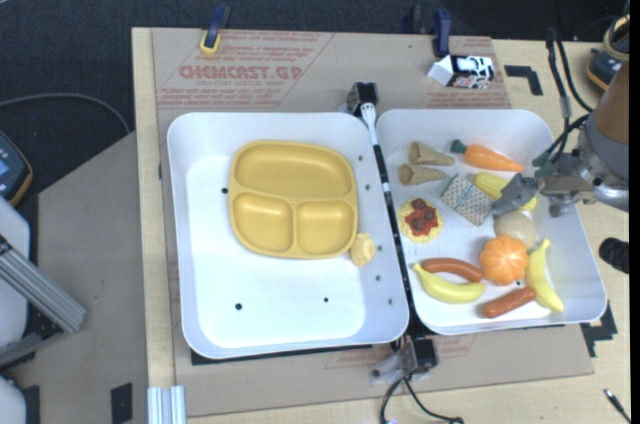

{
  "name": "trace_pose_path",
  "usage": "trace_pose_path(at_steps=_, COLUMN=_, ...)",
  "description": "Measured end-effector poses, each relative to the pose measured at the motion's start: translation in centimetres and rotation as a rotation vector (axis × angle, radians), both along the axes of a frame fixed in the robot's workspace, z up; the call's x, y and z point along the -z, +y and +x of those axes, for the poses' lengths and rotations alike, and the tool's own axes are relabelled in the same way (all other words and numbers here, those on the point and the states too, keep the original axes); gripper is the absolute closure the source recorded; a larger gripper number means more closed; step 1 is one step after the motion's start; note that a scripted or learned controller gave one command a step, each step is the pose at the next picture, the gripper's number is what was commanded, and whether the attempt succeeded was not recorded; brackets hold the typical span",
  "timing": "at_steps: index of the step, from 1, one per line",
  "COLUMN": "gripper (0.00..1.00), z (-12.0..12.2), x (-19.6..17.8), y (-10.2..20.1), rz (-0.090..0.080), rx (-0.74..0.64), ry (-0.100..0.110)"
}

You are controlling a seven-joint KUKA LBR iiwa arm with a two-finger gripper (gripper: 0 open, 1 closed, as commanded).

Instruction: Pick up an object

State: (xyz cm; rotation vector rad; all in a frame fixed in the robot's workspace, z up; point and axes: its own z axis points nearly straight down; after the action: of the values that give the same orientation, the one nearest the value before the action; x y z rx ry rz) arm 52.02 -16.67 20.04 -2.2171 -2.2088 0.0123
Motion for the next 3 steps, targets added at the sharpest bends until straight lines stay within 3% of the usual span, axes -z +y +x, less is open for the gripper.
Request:
trace_pose_path(at_steps=1, gripper=0.00, z=0.3, x=-0.7, y=0.0, rz=-0.003, rx=-0.004, ry=-0.014)
trace_pose_path(at_steps=3, gripper=0.00, z=1.5, x=8.9, y=-0.6, rz=-0.001, rx=-0.004, ry=-0.009)
